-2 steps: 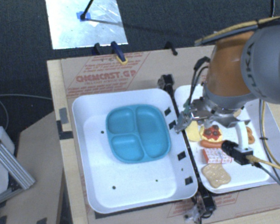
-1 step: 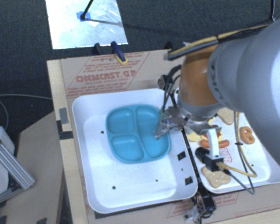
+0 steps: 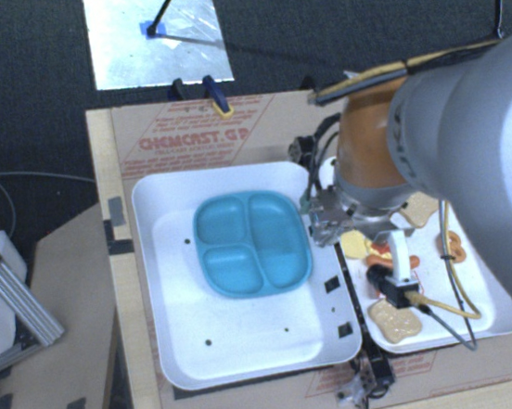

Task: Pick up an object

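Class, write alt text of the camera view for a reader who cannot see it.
A grey robot arm with an orange band reaches from the right over the right bin, which holds small tan and orange toys. The left bin holds a blue divided plate.

Silvery sheet (image 3: 157, 34) beyond printed cardboard (image 3: 193, 134)

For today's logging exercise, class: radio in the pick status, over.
Gripper over right bin, state unclear. Toy foods below, none seen held. Blue plate sits apart, left bin.
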### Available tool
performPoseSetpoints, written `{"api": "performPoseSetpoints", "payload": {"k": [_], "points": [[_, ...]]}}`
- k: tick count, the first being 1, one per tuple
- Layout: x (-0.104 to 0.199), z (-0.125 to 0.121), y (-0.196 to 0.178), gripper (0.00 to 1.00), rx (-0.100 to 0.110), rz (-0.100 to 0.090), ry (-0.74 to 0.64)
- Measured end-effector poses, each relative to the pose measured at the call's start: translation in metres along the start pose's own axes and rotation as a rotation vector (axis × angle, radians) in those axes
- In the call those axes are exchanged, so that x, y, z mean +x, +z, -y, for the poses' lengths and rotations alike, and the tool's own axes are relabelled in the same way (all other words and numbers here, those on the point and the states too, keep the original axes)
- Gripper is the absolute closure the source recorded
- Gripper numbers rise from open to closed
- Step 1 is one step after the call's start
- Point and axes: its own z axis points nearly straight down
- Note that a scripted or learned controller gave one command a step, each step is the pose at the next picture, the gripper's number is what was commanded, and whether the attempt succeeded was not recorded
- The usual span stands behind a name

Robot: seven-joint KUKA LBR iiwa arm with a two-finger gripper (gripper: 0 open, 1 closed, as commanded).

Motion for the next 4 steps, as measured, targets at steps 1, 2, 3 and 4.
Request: {"api": "performPoseSetpoints", "payload": {"k": [1, 2, 3, 4], "points": [[0.044, 0.064, -0.142, 1.00, -0.004, -0.036, -0.026], [0.041, 0.063, -0.134, 0.00, 0.006, -0.029, -0.020], [0.046, 0.007, -0.170, 0.00, 0.000, -0.029, -0.022], [0.114, 0.040, -0.215, 0.00, 0.004, -0.034, -0.028]]}}
